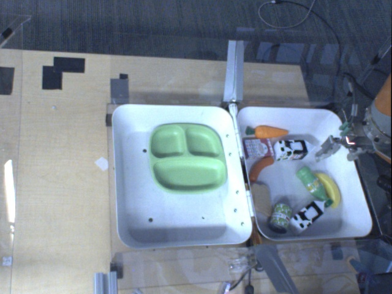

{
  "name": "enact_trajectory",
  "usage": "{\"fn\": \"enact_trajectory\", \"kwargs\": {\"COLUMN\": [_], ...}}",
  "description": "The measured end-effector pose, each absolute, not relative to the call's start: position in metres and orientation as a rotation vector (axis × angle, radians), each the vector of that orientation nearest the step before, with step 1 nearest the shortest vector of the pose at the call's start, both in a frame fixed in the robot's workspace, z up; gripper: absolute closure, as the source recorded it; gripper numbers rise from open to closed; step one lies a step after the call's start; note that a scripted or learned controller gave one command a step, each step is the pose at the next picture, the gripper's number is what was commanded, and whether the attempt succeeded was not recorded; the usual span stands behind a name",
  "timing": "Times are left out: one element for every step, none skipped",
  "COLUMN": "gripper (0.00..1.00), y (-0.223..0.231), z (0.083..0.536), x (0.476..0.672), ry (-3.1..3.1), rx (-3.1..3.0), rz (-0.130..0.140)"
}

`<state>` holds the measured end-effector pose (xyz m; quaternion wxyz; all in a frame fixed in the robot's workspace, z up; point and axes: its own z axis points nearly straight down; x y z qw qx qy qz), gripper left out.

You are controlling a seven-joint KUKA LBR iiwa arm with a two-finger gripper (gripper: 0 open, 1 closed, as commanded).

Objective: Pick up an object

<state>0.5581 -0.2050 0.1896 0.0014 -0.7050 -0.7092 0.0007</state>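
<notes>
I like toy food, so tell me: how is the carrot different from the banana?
The carrot is orange with a green tip; the banana is yellow. The carrot lies along the right bin's far wall, pointing sideways, while the banana lies nearer the right-hand wall, curved. The carrot looks straight. Both are toy foods in the same white bin.

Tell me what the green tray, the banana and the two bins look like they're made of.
Green tray: probably moulded plastic, matte, one even colour with soft rounded compartments.
Banana: likely a plastic toy, smooth and uniformly yellow; too small to be sure.
Left bin and right bin: look like thin formed plastic, white, slightly glossy, with rounded corners.
</notes>
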Motion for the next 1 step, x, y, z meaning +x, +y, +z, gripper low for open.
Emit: {"fn": "enact_trajectory", "kwargs": {"gripper": [0.00], "y": [-0.1838], "z": [0.0927], "x": [0.5544], "ry": [-2.262], "rx": [-2.182], "rz": [-0.002]}}
